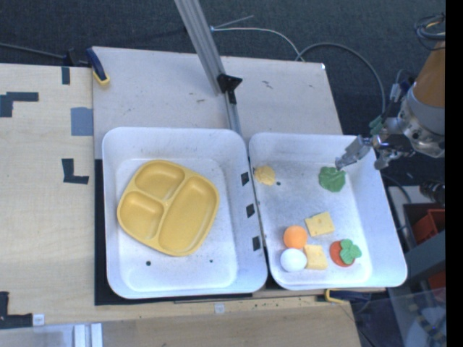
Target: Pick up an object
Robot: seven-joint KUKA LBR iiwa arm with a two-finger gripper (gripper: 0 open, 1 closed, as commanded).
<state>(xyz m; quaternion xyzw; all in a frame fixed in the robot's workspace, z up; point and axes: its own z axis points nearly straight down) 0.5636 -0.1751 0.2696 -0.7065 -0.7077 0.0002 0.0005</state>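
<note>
Nothing is lifted yet: every piece of toy food lies on the floor of the right bin [376, 215], so the whole pick remains ahead of me. My claw [350, 155] hangs over the bin's upper right part, just above and to the right of the green leafy piece [332, 179], which I judge to be my nearest target; whether I am clenched or released I cannot tell from this slant. That green piece is a rounded lump with no clear long axis or pointing direction, so approach angle should matter little. Further down lie a yellow wedge [320, 224], an orange ball [294, 236], a white ball [293, 259], a small yellow block [315, 256] and a red-and-green tomato-like piece [345, 252]. A small yellow lump [265, 175] sits near the left wall. The left bin [116, 150] bears a yellow divided plate [168, 207].
</note>
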